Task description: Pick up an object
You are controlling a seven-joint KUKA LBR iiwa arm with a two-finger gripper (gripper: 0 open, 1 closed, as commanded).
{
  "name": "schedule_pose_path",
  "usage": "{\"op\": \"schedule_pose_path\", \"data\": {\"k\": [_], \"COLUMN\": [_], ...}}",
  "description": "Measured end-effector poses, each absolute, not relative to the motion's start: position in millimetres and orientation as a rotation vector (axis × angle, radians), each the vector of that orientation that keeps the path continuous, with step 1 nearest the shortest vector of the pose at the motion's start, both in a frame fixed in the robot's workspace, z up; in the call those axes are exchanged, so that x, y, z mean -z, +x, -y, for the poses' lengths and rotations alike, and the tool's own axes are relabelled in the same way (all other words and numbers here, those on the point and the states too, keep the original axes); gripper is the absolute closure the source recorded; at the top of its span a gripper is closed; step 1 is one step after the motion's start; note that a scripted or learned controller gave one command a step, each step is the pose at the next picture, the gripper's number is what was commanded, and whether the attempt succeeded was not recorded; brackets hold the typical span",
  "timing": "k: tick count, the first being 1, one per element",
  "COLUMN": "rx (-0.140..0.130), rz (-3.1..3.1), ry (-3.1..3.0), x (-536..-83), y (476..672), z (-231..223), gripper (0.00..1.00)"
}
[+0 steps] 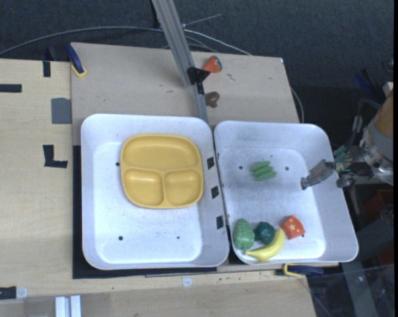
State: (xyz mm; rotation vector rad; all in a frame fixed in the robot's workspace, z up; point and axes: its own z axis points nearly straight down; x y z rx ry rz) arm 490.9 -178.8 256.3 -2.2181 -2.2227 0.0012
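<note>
- Gripper (312, 177): at the right bin's (317, 137) right edge, over the wall; whether spread or pressed together cannot be told.
- Right bin: green ridged object (263, 171) near centre; green vegetable (243, 233), dark green ball (264, 232), banana (270, 246) and red object (292, 226) along the near edge.
- Left bin (99, 177): yellow divided plate (162, 170).

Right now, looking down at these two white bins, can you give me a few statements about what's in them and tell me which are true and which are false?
1. The yellow divided plate lies in the left bin. True.
2. The banana lies on the yellow plate. False: it lies at the near edge of the right bin.
3. The hand holds the green ridged toy. False: the toy lies on the bin floor, apart from it.
4. A red toy lies to the banana's right. True.
5. The hand is over the right bin's right side. True.
</note>
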Motion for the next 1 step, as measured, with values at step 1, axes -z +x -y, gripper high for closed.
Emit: {"op": "schedule_pose_path", "data": {"k": [1], "rx": [-0.001], "rz": [2.222], "ry": [-2.218], "x": [-256.4], "y": [490.8], "z": [179.0], "gripper": [0.0]}}
